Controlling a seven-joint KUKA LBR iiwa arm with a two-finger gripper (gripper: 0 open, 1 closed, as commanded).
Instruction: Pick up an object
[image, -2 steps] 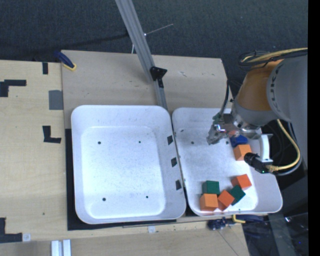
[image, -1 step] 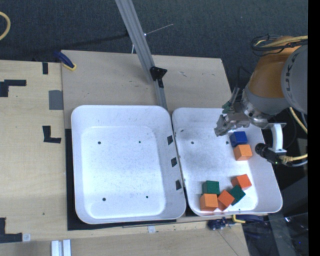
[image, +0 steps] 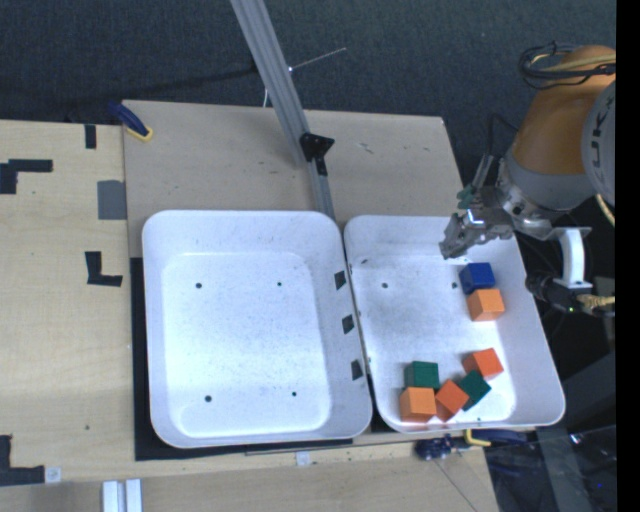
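The two bins (image: 245, 225) look like smooth white plastic, speckled with dark dots; the bench (image: 60, 330) looks like pale, matt wood; the slanted pole (image: 280, 80) looks like dull grey metal; the blocks (image: 485, 303) look matt.

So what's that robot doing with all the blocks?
The robot arm is reaching in over the right bin, trying to pick up a block. Its claw hangs near the bin's far edge, just above a blue block with an orange block beside it. More orange and green blocks are bunched at the near edge. Nothing is picked up yet.
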